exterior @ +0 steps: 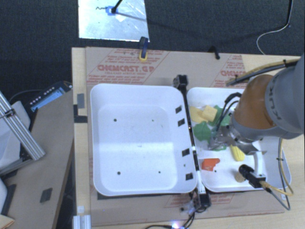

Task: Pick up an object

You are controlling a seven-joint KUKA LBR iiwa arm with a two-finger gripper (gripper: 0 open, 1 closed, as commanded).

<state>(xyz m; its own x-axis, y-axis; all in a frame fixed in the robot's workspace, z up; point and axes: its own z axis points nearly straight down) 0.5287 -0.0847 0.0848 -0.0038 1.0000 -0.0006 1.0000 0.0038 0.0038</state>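
The arm reaches into the right bin (271,182), and the fingers (218,143) are down among the objects; whether they are spread or closed I cannot tell from here. Touching them on the far side is a green object (203,130), lumpy and plastic-looking. Beyond that lies a pale yellow block (203,113). Just beside the fingers toward the near rim sits an orange-red piece (210,164), and a yellow stick (237,153) pokes out from under the wrist. The left bin (138,137) is smooth white plastic.
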